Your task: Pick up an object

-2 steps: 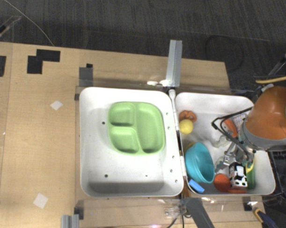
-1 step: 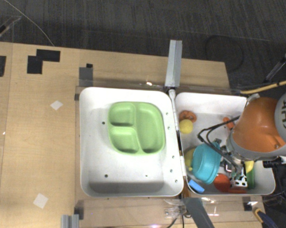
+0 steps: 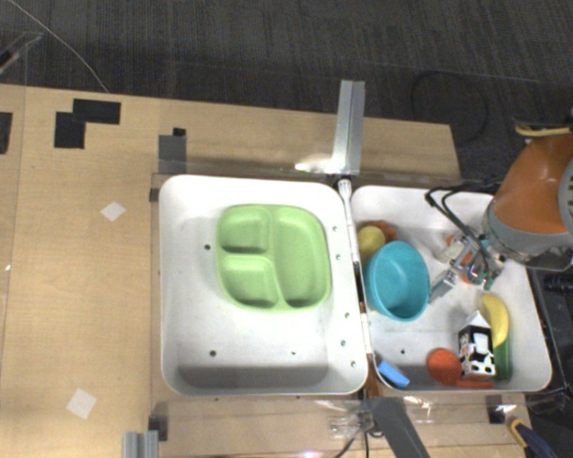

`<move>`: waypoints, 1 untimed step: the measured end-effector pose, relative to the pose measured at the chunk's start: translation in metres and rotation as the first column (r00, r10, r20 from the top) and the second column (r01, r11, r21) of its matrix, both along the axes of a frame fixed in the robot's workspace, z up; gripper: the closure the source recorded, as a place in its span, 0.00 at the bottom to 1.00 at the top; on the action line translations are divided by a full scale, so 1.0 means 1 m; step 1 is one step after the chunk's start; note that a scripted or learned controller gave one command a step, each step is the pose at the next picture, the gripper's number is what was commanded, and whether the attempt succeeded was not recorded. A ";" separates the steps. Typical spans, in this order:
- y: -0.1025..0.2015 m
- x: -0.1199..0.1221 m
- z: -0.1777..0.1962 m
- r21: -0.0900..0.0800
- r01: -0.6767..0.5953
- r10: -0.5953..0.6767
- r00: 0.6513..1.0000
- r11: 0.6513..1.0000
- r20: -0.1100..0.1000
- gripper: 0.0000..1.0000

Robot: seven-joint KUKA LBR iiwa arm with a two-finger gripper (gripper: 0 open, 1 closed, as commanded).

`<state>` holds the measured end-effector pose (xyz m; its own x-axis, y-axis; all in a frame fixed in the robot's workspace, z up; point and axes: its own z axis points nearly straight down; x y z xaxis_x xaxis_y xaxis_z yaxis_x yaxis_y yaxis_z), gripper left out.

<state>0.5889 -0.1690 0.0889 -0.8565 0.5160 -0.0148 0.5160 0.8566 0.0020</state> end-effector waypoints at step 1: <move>0.050 -0.071 0.001 0.004 0.011 -0.011 1.000 1.000 -0.002 0.00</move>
